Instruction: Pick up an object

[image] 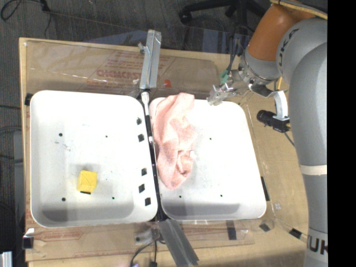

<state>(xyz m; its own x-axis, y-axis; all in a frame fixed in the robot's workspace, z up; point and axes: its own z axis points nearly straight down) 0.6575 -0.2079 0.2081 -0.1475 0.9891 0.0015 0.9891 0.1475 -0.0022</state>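
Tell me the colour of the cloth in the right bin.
Pale pink; the cloth shows best in the camera view.

A crumpled pink cloth lies along the right bin's left side, and a small yellow block rests in the left bin.

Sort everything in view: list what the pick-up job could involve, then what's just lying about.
Job:
pink cloth in the right bin
yellow block in the left bin
end effector

Lying about:
metal bar behind the bins
plastic sheet on the bench
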